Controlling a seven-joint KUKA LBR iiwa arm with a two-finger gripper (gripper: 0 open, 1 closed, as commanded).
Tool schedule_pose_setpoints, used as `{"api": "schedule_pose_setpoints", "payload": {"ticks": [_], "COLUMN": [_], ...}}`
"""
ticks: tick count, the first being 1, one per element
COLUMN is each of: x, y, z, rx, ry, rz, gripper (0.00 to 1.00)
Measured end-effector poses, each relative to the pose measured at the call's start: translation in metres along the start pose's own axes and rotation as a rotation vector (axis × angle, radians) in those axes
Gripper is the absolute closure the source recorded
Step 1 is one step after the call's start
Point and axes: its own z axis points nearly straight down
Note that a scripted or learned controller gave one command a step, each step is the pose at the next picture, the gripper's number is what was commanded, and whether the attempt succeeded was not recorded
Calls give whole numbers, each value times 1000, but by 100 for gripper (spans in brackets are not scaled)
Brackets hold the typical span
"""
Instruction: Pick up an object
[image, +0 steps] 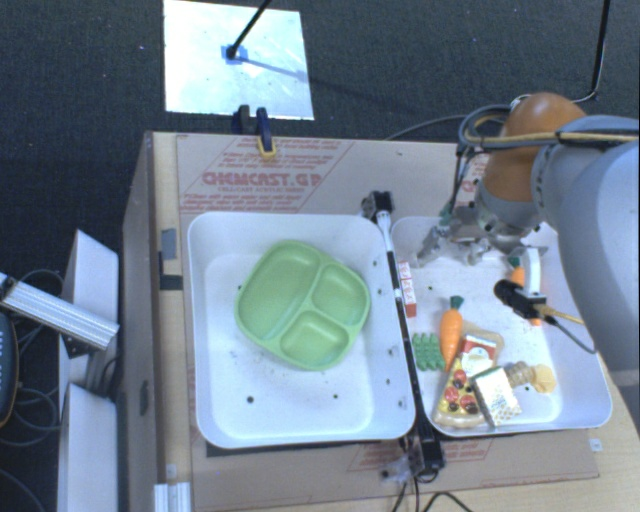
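While end effector (455, 243) hovers, grip state unclear, carrot (451, 335) lies well below it

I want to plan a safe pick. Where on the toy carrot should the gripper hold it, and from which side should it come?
Probably grip the carrot across its thick orange middle, coming straight down from above. It lies flat in the right bin, with its green top pointing to the far side. Close the gripper across its width; the green piece on one side and the pizza slice near the tip leave little room.
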Motion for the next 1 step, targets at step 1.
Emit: {"api": "schedule_pose_setpoints", "payload": {"ticks": [1], "x": [18], "y": [-37], "z": [0], "rx": [2], "ry": [0], "rz": [3], "gripper": [0]}}
